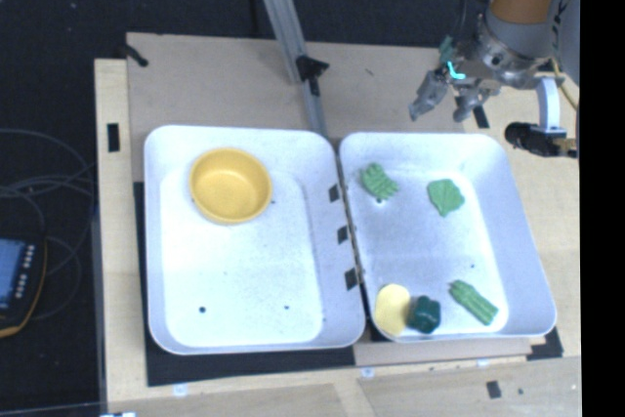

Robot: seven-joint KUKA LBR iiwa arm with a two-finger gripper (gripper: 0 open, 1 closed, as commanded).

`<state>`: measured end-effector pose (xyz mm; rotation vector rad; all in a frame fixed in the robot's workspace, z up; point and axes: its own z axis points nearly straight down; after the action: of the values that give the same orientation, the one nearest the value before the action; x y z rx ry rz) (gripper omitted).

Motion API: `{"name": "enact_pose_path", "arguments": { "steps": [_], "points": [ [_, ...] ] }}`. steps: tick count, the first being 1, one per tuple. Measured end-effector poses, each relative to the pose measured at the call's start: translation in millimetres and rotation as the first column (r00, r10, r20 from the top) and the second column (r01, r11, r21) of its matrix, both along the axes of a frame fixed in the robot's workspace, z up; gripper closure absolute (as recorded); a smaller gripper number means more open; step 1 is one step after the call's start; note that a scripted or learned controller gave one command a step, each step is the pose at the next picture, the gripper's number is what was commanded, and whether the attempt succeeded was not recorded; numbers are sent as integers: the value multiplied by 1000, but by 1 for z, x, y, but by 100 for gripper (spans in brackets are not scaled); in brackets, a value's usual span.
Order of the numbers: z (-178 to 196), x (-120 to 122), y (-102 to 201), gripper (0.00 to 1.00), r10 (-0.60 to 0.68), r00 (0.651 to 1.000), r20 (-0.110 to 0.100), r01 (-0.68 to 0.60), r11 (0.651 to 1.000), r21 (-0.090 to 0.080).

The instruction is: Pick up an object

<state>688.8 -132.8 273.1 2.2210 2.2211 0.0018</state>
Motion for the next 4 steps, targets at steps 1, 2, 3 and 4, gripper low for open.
{"name": "enact_pose_path", "arguments": {
  "steps": [1, 2, 3, 4],
  "points": [
    [0, 0, 0, 0, 0, 1000, 0, 0, 1000, 0],
    [-60, 0, 6, 0, -1, 1000, -5, 1, 1000, -1],
    [-102, -3, 4, 0, -1, 1000, -4, 1, 1000, -2],
    [-165, -3, 6, 0, 0, 1000, -5, 0, 1000, -1]
  ]
}}
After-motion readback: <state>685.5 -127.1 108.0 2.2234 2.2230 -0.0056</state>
